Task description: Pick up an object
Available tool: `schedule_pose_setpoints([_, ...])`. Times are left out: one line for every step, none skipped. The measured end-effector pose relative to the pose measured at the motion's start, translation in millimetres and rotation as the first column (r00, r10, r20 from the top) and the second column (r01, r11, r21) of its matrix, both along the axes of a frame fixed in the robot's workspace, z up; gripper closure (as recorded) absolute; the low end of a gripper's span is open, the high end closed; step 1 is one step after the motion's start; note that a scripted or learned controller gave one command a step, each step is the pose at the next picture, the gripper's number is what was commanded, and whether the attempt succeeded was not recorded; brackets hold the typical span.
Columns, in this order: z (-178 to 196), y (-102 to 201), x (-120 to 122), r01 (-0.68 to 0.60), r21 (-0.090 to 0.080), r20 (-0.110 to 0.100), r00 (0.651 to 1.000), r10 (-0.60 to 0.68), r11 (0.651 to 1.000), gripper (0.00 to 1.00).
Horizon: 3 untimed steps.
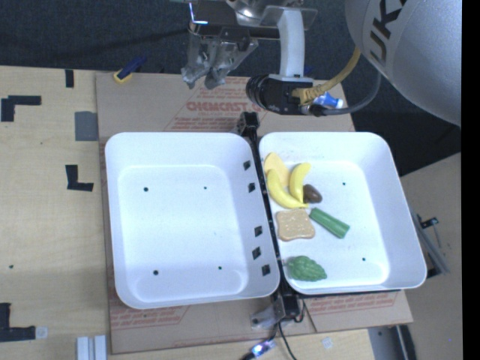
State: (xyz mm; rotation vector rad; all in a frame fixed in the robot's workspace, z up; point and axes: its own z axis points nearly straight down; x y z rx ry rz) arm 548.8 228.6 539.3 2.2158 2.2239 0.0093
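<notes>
Nearest the camera in the right bin lies a green leafy piece, crinkled and flat, looking like moulded plastic. Just beyond it sits a tan toast slice, flat and squarish, almost touching a green cylindrical vegetable lying on a slant to its right. Farther still, two yellow bananas curve side by side against the bin's left wall, with a small dark brown lump touching the right banana's near end. All look like light, rigid toy food with smooth, somewhat slippery skins; nothing seems fragile. The green vegetable is probably the easiest pick: it lies apart from the walls, and closing across its narrow width near the middle should hold it. The toast lies too flat to pinch easily, and the bananas crowd the wall.

The left bin is smooth white plastic with rounded corners, resting on brown cardboard over the tabletop.

Farthest off, the jaws hang beyond the bins over the cardboard, holding nothing; how far apart they stand I cannot tell.
</notes>
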Motion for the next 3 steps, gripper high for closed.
schedule_pose_setpoints([-142, 5, -69, 0.000, -0.011, -0.024, 1.000, 0.000, 1.000, 1.00])
schedule_pose_setpoints([-20, 5, -65, 0.000, 0.002, 0.004, 1.000, 0.000, 1.000, 1.00])
schedule_pose_setpoints([-3, -53, -65, 0.006, -0.003, -0.004, 1.000, -0.006, 1.000, 1.00])
